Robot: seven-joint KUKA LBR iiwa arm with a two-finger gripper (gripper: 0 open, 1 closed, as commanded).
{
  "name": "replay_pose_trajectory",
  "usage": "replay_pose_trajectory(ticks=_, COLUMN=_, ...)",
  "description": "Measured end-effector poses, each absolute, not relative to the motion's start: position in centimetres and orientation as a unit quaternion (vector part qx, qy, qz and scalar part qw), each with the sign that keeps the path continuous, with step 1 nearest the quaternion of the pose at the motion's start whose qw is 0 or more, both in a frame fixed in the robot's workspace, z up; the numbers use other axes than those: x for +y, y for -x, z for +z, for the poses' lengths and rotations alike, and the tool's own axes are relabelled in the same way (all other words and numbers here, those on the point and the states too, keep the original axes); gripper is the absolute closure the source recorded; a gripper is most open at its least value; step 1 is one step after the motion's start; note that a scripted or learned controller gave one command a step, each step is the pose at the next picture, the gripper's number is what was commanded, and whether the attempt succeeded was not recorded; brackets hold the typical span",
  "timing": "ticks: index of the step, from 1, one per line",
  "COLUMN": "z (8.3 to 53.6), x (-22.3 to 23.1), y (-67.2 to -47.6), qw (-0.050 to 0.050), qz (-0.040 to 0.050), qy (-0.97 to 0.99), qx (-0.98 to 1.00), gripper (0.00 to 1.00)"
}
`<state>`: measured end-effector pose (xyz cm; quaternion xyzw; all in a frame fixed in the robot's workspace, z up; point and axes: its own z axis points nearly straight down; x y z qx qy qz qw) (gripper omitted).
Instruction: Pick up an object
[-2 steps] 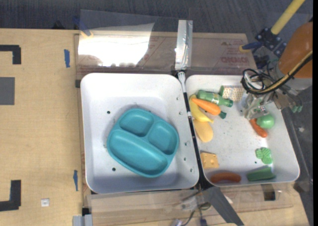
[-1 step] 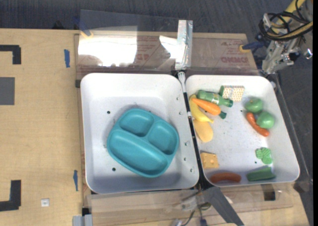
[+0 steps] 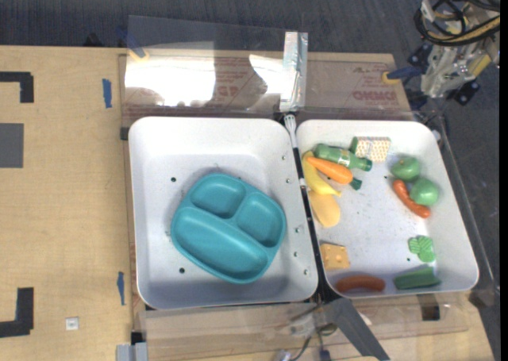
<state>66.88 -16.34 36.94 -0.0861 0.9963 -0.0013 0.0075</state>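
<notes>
The right bin (image 3: 456, 216) holds several toy foods. An orange carrot (image 3: 329, 169) lies over a green bottle (image 3: 343, 156) near the bin's left wall, with a yellow banana (image 3: 317, 183) and a pale yellow piece (image 3: 326, 210) below them. A cracker (image 3: 371, 147) lies at the top. Two green fruits (image 3: 406, 167) (image 3: 425, 190) sit at the right beside a small orange-red pepper (image 3: 413, 200). Near the front lie a cheese wedge (image 3: 335, 255), a red sausage (image 3: 359, 282), a dark green cucumber (image 3: 416, 278) and a leafy green piece (image 3: 422, 248).
The left bin (image 3: 151, 153) holds a teal divided plate (image 3: 228, 226). A clear plastic panel (image 3: 210, 70) stands behind the bins. Cables and hardware (image 3: 452, 50) sit at the upper right. The wooden bench (image 3: 55, 193) extends to the left.
</notes>
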Motion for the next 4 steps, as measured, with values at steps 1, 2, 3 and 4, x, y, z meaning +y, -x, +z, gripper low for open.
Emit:
replay_pose_trajectory(ticks=1, z=32.5, x=-17.5, y=-66.8, qw=0.003, qz=0.0, qy=0.204, qx=0.979, gripper=1.0)
replay_pose_trajectory(ticks=2, z=32.0, x=-16.2, y=-66.8, qw=0.004, qz=-0.0004, qy=0.266, qx=0.964, gripper=1.0)
replay_pose_trajectory(ticks=3, z=35.4, x=-15.1, y=-66.9, qw=0.007, qz=-0.0022, qy=0.271, qx=0.963, gripper=1.0)
replay_pose_trajectory(ticks=4, z=37.9, x=-16.6, y=-66.8, qw=0.006, qz=-0.0021, qy=0.303, qx=0.953, gripper=1.0)
